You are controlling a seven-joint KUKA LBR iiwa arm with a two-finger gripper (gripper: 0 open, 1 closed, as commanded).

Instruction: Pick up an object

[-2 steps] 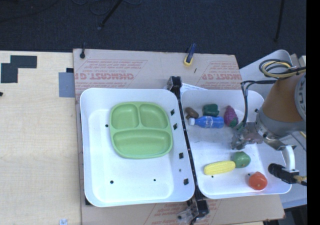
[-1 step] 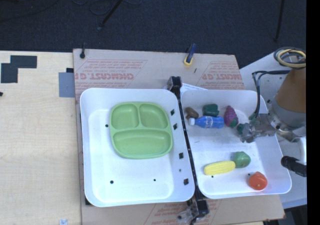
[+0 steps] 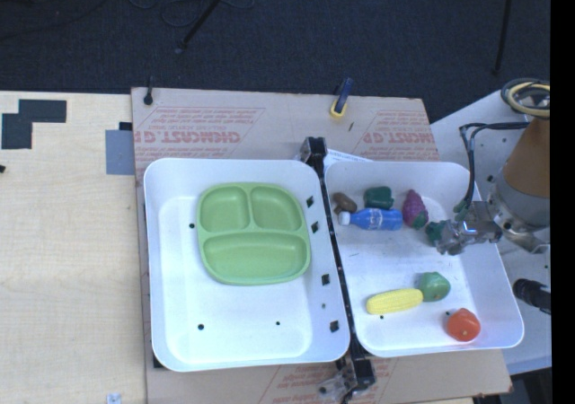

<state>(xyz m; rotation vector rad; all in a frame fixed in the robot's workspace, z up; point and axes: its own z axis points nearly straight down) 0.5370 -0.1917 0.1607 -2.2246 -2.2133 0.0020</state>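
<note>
Tool hangs low over right bin's right edge.

glossy plastic bins, cardboard base

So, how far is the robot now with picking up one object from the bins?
Nothing looks picked up yet. The toy corn, blue bottle, purple toy and red toy lie in the right bin. In hand: the gripper is low at that bin's right side, beside a small green piece; no grasp is visible. Left: gripping and lifting one object.
</note>
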